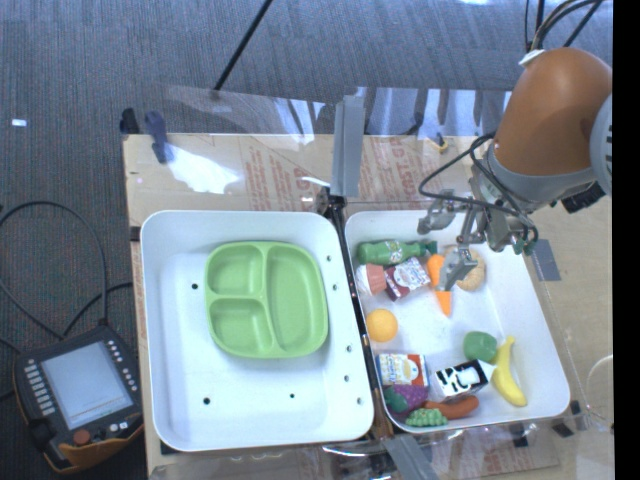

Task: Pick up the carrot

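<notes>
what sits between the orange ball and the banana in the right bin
In the camera view, a green pepper-like toy lies between the orange ball and the banana, on the white floor of the right bin.

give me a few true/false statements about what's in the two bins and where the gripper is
1. The green divided plate lies in the left bin. True.
2. The carrot lies on the green divided plate. False: it lies in the right bin, close to the gripper.
3. The banana lies near the right bin's right side. True.
4. The gripper is over the left bin. False: it is over the right bin's upper part.
5. The orange ball rests in the left bin. False: it is in the right bin, near its left wall.
</notes>
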You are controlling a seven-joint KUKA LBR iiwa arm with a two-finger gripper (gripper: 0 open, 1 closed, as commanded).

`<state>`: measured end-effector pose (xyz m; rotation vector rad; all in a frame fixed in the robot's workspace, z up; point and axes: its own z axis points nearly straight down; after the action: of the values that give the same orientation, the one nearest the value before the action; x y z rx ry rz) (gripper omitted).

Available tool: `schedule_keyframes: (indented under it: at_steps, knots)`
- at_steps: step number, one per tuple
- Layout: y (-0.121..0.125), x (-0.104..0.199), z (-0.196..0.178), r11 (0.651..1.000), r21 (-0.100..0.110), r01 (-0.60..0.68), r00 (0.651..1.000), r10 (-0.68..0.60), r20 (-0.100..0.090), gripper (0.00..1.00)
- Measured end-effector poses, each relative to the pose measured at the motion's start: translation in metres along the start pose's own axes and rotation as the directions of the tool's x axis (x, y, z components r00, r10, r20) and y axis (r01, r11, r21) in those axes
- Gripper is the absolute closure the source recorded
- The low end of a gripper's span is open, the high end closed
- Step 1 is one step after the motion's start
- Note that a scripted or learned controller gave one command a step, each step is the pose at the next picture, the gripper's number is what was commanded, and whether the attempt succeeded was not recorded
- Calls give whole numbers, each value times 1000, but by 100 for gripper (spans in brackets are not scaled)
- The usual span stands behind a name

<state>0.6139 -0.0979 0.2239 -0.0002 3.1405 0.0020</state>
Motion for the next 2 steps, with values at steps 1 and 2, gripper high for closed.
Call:
schedule_keyframes:
  at_steps: [1,2]
  knots:
    - [-46,-1,131,999,1,-49,999,49,7,0]
    - [-28,-15,130,1000,3,-20,1000,20,12,0]
